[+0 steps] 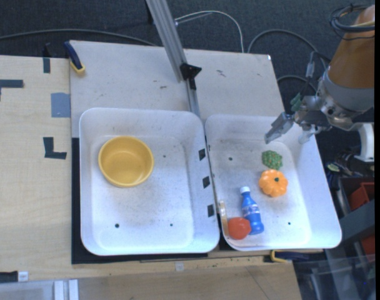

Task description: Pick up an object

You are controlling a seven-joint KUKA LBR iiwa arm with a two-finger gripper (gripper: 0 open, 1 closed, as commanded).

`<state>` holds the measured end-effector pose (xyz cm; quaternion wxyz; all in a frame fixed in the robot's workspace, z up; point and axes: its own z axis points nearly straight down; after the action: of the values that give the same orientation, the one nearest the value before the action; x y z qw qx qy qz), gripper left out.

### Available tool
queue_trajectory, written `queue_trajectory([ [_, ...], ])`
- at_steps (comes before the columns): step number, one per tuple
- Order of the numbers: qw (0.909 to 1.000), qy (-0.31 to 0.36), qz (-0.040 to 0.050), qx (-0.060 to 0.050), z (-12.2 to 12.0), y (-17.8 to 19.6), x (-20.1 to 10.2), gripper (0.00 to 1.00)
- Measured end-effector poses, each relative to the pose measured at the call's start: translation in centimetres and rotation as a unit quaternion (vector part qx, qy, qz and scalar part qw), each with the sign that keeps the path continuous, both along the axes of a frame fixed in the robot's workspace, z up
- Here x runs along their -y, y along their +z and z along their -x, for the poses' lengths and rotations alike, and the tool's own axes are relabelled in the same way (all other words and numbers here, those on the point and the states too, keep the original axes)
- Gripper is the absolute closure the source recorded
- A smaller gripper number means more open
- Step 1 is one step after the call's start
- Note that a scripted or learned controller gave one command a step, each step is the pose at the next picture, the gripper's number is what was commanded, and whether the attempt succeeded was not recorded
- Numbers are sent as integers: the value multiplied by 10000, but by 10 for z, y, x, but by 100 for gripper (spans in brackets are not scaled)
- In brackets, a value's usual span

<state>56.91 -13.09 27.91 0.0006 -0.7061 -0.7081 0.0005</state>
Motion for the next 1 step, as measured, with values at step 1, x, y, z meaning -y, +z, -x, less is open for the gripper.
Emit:
queue_trajectory([
  [1,10000,-2,0,1,0,0,0,0],
])
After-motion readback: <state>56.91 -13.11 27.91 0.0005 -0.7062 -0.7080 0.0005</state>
